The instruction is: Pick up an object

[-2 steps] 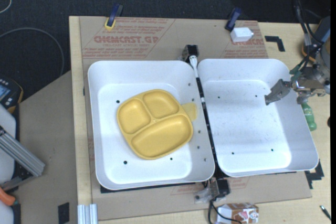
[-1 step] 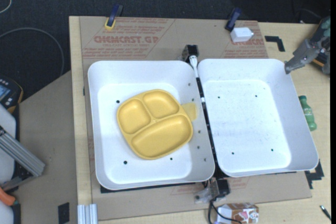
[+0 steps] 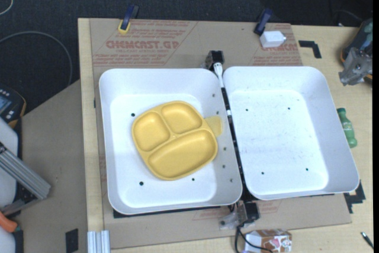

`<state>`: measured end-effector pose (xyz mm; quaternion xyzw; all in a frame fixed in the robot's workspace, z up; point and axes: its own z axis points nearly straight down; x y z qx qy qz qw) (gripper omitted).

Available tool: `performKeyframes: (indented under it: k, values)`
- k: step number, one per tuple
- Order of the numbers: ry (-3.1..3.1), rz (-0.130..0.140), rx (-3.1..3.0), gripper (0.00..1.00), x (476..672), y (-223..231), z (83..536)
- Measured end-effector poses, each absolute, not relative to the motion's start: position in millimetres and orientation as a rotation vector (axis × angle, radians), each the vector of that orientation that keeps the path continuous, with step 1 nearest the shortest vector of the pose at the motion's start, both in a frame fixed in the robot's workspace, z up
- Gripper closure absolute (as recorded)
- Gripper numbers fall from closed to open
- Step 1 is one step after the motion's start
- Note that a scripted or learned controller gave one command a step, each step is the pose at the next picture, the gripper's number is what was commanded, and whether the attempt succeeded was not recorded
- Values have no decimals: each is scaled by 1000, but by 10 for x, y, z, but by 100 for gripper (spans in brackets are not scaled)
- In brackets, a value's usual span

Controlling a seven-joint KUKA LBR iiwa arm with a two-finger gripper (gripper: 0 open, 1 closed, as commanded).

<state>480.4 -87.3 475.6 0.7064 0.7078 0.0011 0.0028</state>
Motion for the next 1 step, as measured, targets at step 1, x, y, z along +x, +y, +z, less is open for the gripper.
performKeyframes:
  k: [1]
  values:
    - [2227,-11,2229,100,4785,-744,3711]
